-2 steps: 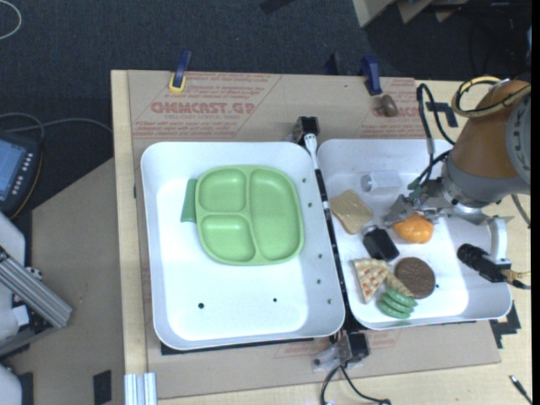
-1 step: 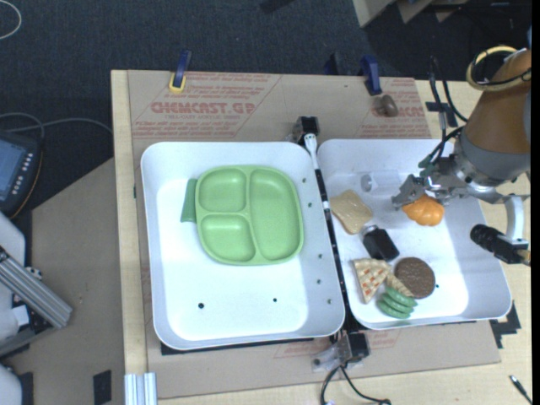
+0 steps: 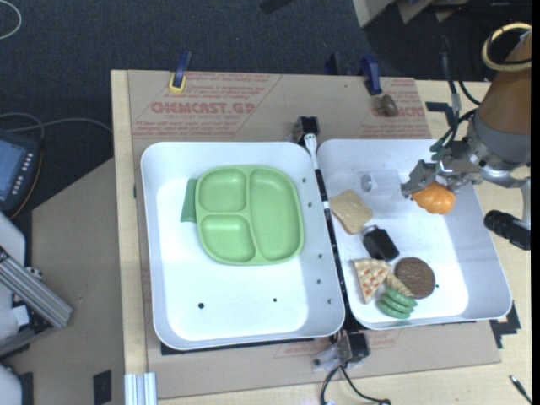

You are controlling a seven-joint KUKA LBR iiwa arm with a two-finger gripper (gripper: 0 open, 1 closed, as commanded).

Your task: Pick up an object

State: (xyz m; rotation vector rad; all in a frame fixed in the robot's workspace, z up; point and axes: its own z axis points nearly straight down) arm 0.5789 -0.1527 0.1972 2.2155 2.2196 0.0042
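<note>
Over the right bin (image 3: 472,298) the gripper (image 3: 429,186) hangs with an orange fruit-like object (image 3: 435,199) at its tips; whether the object is truly pinched cannot be told. Five other pieces lie there: one tan bread slice (image 3: 350,210), one black block (image 3: 380,244), one pizza wedge (image 3: 369,278), one brown cookie (image 3: 415,277), one green piece (image 3: 395,303). One green divided plate (image 3: 249,214) sits far-side in the left bin (image 3: 228,315), open room nearer. The counter (image 3: 135,108) reads "CHEMCAST".

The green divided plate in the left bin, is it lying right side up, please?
Right side up: the green divided plate shows its three hollow compartments facing upward.
</note>
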